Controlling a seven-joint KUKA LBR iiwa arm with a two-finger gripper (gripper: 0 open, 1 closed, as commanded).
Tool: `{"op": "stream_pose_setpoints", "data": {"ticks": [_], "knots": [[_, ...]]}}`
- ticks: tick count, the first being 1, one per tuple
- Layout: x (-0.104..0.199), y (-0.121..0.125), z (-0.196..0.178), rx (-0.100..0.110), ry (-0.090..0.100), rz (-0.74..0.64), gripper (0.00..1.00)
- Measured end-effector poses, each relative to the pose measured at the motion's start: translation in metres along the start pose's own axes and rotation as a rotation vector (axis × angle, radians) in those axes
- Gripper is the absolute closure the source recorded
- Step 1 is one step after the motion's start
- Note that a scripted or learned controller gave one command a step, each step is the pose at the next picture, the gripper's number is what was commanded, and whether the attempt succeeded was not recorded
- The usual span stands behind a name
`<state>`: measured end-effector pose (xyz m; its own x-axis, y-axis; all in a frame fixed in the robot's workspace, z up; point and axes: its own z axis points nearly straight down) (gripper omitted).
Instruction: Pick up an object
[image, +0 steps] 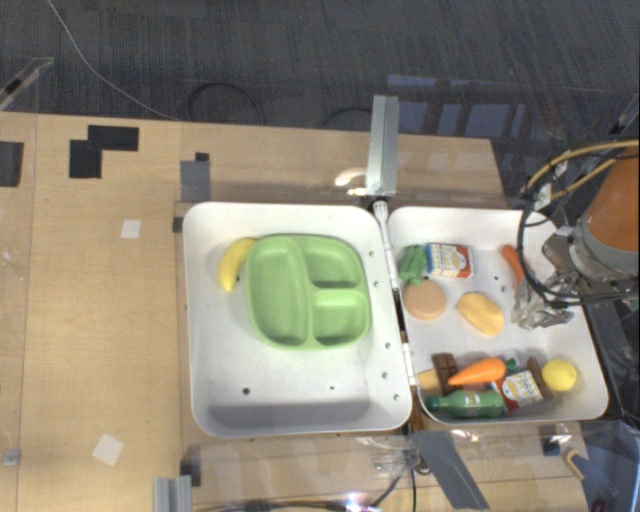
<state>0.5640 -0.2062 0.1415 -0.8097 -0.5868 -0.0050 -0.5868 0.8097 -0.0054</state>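
My gripper (538, 308) hangs over the right side of the right bin (598, 400), open, with nothing between its fingers. A yellow lump (482, 314) lies just to its left, and a thin orange-red stick (511, 262) just behind it. Further left are a tan round disc (426, 300), a small printed packet (447, 260) and a green item (412, 263). Along the bin's front lie an orange carrot (476, 373), a green bottle (466, 404), a brown bar (443, 364), a small carton (523, 387) and a yellow lemon (560, 375).
The left bin (230, 390) holds a green divided plate (305, 290) with a yellow banana (234, 262) against its left edge. A metal post (382, 150) stands behind the wall between the bins. Cables (560, 175) loop above the arm at the right.
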Motion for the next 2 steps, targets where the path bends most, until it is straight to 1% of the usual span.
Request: {"op": "stream_pose_setpoints", "data": {"ticks": [1,2], "knots": [[-0.001,0.001,0.000,0.000,-0.001,-0.002,0.00],[-0.050,0.042,0.051,0.005,-0.008,-0.004,0.00]]}}
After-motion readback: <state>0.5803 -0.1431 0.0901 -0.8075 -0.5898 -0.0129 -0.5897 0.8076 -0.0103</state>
